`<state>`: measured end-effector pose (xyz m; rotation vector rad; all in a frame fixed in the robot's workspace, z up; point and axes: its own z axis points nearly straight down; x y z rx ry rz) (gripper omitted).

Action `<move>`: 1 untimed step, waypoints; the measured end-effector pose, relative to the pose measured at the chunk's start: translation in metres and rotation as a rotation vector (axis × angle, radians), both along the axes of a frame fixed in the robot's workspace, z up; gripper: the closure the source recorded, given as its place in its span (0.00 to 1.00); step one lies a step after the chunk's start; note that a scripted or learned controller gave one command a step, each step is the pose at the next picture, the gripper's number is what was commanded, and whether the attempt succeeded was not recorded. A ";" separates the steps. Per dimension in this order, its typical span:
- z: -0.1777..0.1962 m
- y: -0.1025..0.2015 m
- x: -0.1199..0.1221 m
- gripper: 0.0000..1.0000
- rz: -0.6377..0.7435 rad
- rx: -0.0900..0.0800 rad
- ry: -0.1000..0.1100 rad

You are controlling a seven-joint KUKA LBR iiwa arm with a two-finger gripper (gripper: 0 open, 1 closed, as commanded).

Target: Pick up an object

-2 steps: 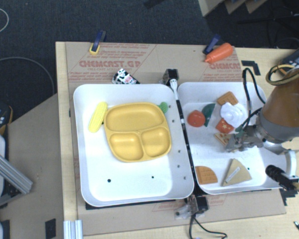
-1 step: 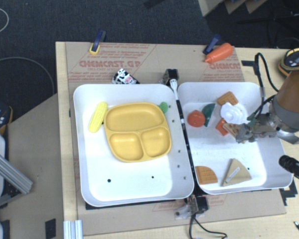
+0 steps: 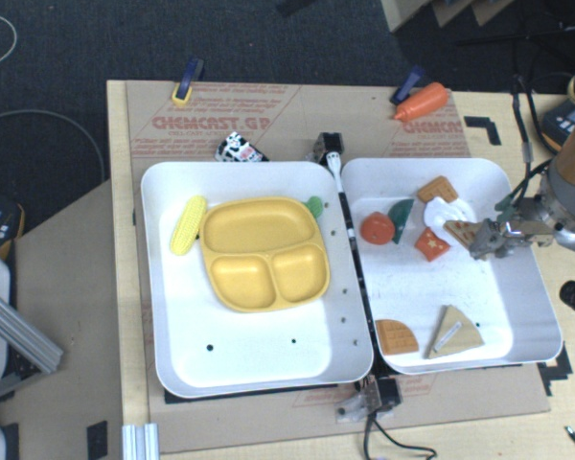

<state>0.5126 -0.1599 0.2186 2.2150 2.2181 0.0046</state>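
Note:
My gripper (image 3: pixel 485 241) hangs low over the right side of the right bin (image 3: pixel 517 305), reaching in from the right. Just left of its tip lie a small brown piece (image 3: pixel 463 230) and a white item (image 3: pixel 445 213); whether it touches them is unclear. Close by are a red cube (image 3: pixel 432 245), a tan cracker (image 3: pixel 437 190), a dark green piece (image 3: pixel 402 220) and a red tomato (image 3: pixel 377 227). At the bin's front lie a round brown cookie (image 3: pixel 396 336) and a tan wedge (image 3: pixel 454 332).
The left bin (image 3: pixel 249 362) holds a yellow divided plate (image 3: pixel 264 251), a corn cob (image 3: pixel 187 224) and a green bit (image 3: pixel 313 206). On the bench behind the bins lie an orange carrot (image 3: pixel 422 102) and a black-and-white toy (image 3: pixel 238 148).

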 end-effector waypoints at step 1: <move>-0.009 0.045 0.027 1.00 0.004 0.002 0.004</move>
